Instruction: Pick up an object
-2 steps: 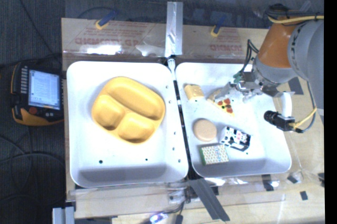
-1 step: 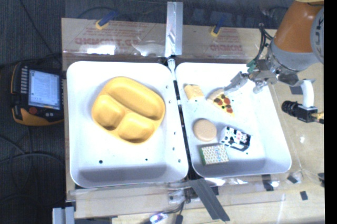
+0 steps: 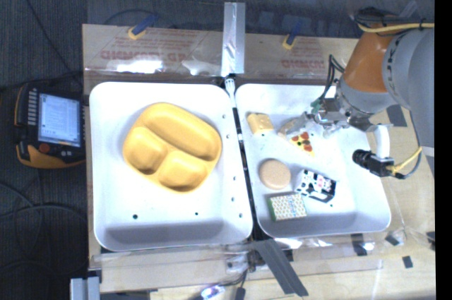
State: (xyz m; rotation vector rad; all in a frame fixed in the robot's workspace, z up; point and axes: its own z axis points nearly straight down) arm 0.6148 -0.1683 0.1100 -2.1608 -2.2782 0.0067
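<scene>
We are hovering our metal two-finger gripper (image 3: pixel 319 112) over the right white bin (image 3: pixel 367 210), near a red-dotted card (image 3: pixel 303 142); its grip state is unclear.

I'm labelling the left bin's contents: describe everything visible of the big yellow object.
The yellow object is a large, smooth, matte, rounded mass, possibly foam or soft plastic. Shallow grooves split it into three lobes, one broad on top and two lower. It lies flat in the left bin, slightly above centre, touching nothing but the floor.
</scene>
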